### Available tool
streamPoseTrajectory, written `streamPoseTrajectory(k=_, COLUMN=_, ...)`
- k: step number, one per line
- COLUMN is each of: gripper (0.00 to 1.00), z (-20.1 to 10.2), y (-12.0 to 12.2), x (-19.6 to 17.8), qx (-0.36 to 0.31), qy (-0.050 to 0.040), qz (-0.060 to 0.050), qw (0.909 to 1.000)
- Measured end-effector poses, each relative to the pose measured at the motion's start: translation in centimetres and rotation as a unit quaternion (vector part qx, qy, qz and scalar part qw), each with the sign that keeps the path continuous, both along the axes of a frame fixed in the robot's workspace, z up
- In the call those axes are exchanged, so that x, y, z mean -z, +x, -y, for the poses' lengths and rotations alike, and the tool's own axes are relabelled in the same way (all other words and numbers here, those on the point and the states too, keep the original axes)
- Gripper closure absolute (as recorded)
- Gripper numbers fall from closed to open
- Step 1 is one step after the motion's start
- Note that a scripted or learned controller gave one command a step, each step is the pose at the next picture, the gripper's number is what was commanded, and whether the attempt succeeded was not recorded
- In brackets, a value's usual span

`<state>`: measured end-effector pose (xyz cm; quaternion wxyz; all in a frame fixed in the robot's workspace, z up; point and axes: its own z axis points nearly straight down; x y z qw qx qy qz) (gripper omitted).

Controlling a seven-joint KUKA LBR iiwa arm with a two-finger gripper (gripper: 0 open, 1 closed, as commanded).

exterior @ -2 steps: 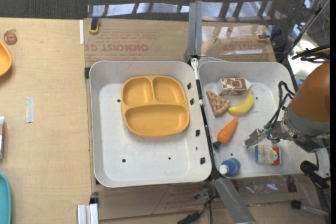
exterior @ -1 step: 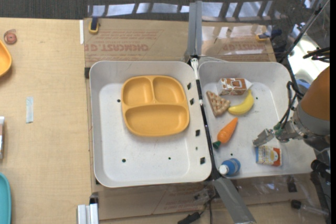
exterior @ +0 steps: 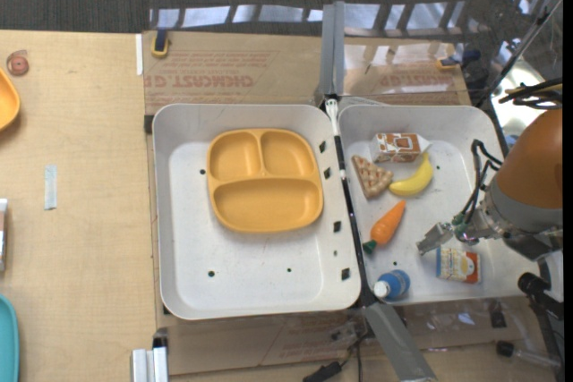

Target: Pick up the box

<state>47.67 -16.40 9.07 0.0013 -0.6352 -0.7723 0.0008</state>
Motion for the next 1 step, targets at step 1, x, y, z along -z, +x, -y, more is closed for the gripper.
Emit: streamPoseTrajectory(k=1, gripper=0.0, z=2.58, y=0.03, x=-0.07, qx=-0.017, qy=-0.0008, qz=0.001, qw=0.9999)
